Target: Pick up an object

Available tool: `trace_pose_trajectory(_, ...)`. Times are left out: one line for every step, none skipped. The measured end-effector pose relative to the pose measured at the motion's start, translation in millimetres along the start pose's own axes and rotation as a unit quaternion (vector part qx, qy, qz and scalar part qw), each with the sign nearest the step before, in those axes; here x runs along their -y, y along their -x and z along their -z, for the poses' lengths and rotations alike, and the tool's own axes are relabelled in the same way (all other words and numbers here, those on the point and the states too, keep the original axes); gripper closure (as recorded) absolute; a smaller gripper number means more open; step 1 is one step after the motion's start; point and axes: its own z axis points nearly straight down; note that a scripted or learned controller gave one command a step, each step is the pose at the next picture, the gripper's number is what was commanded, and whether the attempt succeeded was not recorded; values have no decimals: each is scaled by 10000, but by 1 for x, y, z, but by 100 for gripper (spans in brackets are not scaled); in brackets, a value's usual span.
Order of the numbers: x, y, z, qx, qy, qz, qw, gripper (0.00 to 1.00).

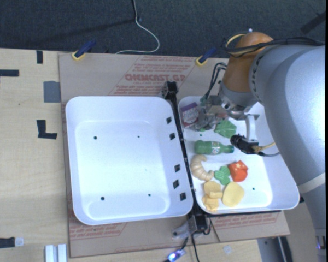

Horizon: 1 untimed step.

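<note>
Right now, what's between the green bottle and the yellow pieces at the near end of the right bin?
In the camera view, between the green bottle and the yellow pieces lie a croissant, a green leafy piece and a red tomato.

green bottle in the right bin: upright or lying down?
Lying down. The green bottle rests on its side on the right bin floor, long axis running across the view.

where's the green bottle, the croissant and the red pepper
green bottle [212, 147], camera view, on the middle of its body
croissant [199, 167], camera view, on the middle of its curve
red pepper [238, 171], camera view, on its red flesh
</note>
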Motion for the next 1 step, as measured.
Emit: trace_pose_trajectory(-3,2,0,-24,-54,10,10000,100)
